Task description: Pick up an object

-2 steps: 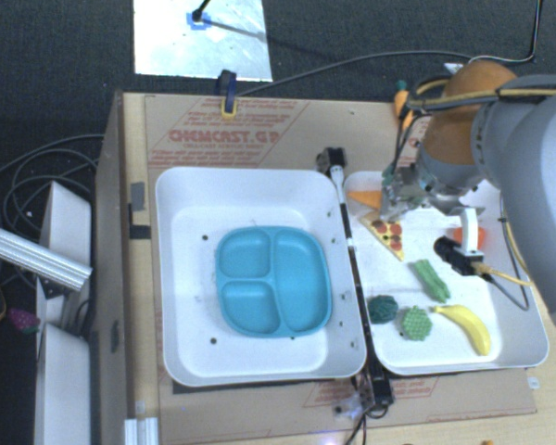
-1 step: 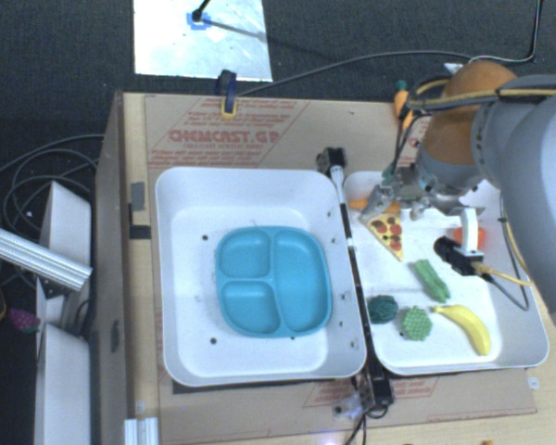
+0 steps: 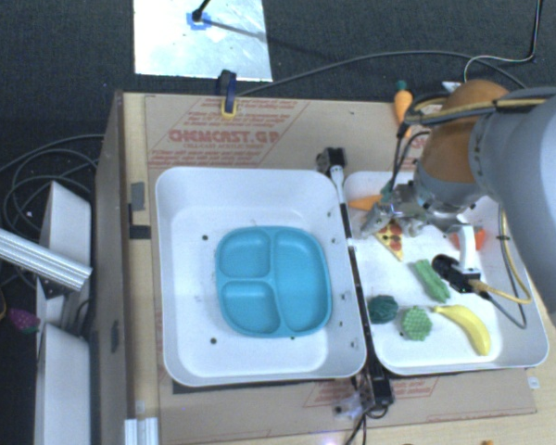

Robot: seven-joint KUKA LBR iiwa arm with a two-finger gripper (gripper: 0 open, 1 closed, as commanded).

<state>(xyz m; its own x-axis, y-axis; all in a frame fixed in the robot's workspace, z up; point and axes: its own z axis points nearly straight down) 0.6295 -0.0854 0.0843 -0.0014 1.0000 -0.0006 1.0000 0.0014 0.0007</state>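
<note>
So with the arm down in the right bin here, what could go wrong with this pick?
1. The end effector sits by the pizza slice, which lies flat; fingers may skid off it.
2. The toys are crowded: the green pod, broccoli and banana lie close, so one could get nudged.
3. It works near the bin wall, risking a scrape.

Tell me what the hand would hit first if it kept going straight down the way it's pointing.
Probably the pizza slice: the hand hangs over the right bin with that slice just under its tip. Depth is unclear from this slanted view, so it may instead meet bare bin floor.
</note>
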